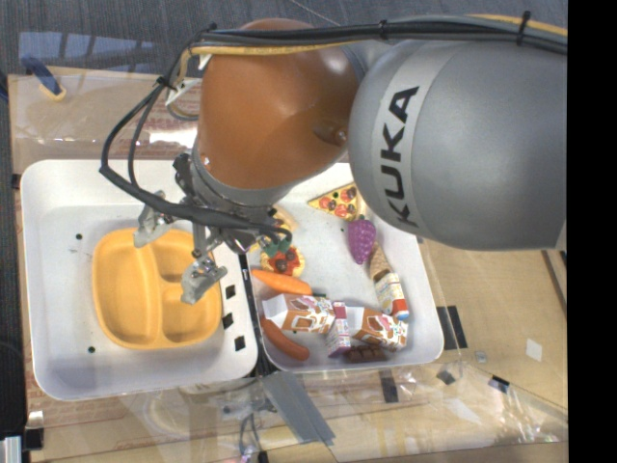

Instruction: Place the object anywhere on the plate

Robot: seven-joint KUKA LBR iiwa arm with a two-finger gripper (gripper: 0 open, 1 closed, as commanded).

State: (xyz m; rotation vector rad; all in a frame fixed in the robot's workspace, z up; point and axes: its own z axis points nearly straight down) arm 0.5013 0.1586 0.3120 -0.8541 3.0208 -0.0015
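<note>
My hand point(176, 258), a grey two-finger unit, hangs over the right half of the divided yellow plastic plate point(125, 297), which lies in the left shallow white bin point(48, 258). One finger sits toward 11 o'clock near the plate's upper rim, the other toward 5 o'clock near its right edge; they stand apart, released, with nothing visible between them. The plate's compartments appear bare, so I judge that no object has been delivered. The candidates lie in the right shallow white bin point(424, 326): an orange toy carrot point(281, 282) at its 9 o'clock side, a brown toy sausage point(285, 341) at 7 o'clock, a purple toy grape cluster point(362, 239) near the centre, a toy pizza slice point(337, 202) at 12 o'clock, and small printed cartons point(318, 316) along 6 o'clock. Which of these is the intended object I cannot tell. Assessment: placement not done; picking, carrying across the divide and releasing onto the plate all remain, as far as shown.
</note>
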